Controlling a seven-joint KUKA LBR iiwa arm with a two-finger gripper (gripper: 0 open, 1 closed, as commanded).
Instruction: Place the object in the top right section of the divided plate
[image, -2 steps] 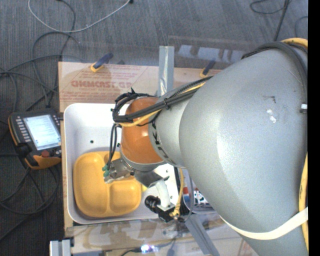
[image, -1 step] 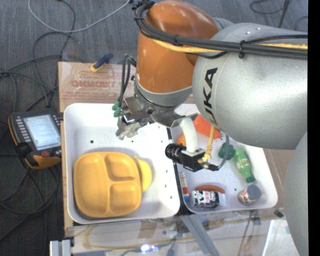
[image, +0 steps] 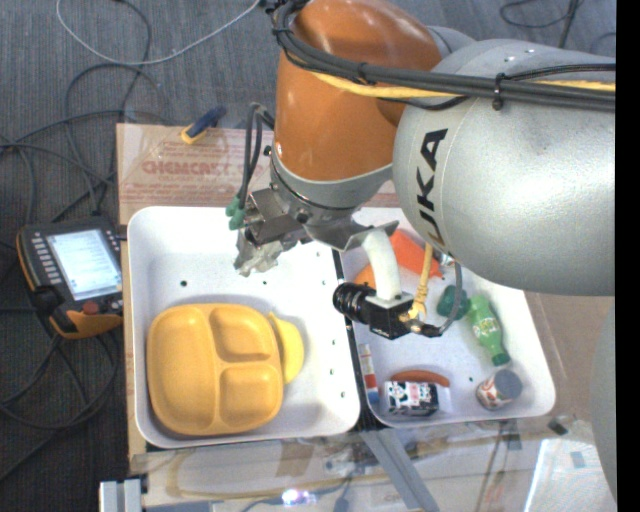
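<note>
A yellow object (image: 290, 347) lay in the left bin (image: 180, 235), tucked against the right edge of the yellow divided plate (image: 215, 368), while the hand (image: 255, 255) hovered above the bin's upper middle, its grip impossible to tell, holding nothing visible.

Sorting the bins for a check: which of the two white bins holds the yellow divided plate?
The left bin. The plate lies in its lower part, while the right bin holds a green bottle and other small items instead.
</note>
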